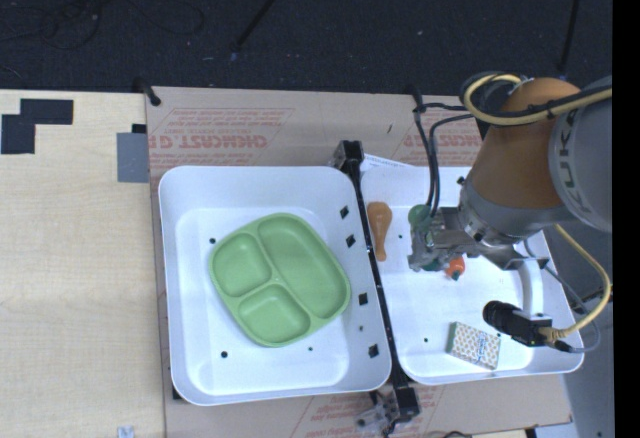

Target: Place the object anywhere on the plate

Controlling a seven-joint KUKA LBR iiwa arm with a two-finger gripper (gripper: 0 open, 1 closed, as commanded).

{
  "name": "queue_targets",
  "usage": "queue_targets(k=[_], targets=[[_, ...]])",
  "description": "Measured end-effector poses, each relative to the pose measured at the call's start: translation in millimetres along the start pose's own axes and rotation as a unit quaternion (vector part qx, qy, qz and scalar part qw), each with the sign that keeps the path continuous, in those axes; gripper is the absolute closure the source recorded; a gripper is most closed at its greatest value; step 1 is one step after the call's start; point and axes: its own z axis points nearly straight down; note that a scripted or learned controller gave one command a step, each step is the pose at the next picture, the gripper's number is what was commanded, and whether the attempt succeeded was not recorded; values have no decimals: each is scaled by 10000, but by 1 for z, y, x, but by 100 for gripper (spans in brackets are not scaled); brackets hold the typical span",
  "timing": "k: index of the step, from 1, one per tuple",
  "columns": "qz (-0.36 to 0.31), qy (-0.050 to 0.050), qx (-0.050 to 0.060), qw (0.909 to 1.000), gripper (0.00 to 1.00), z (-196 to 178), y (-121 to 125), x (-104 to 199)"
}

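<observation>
You see the grey arm with the orange band (520,156) reaching in from 3 o'clock over the right shallow white bin (420,366). Its hand (432,251) is low over the middle of that bin. You cannot tell from this slant whether the hand is wide, narrow or holding anything, because the wrist covers it. A small green object (418,216) sits right against the hand at its 11 o'clock side; whether the two touch is not clear. A small orange-red piece (455,268) lies just beside the hand at its 4 o'clock. A tan, club-shaped object (379,226), rounded at 12 o'clock and narrowing toward 6 o'clock, lies along the bin's 9 o'clock wall, near the hand but apart from it. A small flat box with a pale blue chequered face (473,345) lies tilted near the bin's 6 o'clock edge, well apart from the hand. The light green plastic plate with three compartments (300,266) lies in the middle of the left shallow white bin (185,326), at 9 o'clock from the hand and across the shared bin walls from all four things. Both bins rest on a sheet of brown printed cardboard (250,126), which lies on the pale wooden table (70,276).
</observation>
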Motion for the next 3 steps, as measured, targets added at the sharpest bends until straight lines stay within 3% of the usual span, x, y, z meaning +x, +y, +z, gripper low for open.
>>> queue_targets(k=[2, 3], targets=[[4, -7, -5, 10000, 100, -9, 19, 96], [1, -6, -14, 10000, 100, -14, 41, 146]])
